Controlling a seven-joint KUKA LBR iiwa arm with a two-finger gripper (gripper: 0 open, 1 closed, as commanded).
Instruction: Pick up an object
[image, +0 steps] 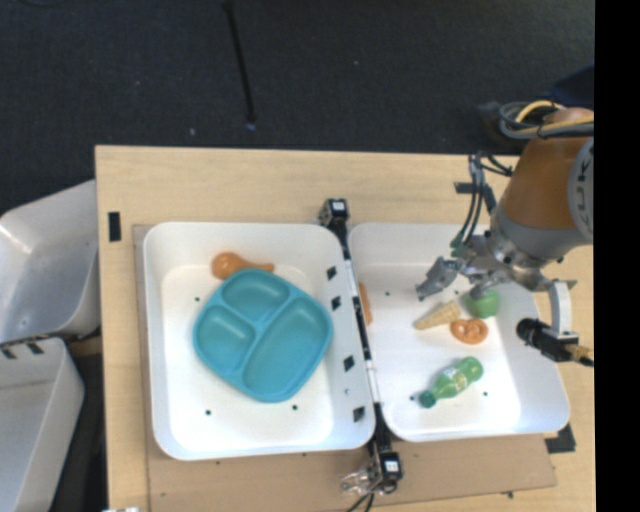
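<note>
The only lettering in view stands on the arm (560, 190): pale, upright strokes at the right side of its grey casing, just below the orange band. They are cut off at the frame's edge and too blurred to read as a word. The green bottle (452, 382) in the right bin (540, 400) has a paler patch around its middle that may be a label, but no letters can be made out on it. The blue divided plate (263, 335) in the left bin (165, 400) carries no marking that can be read.
</note>
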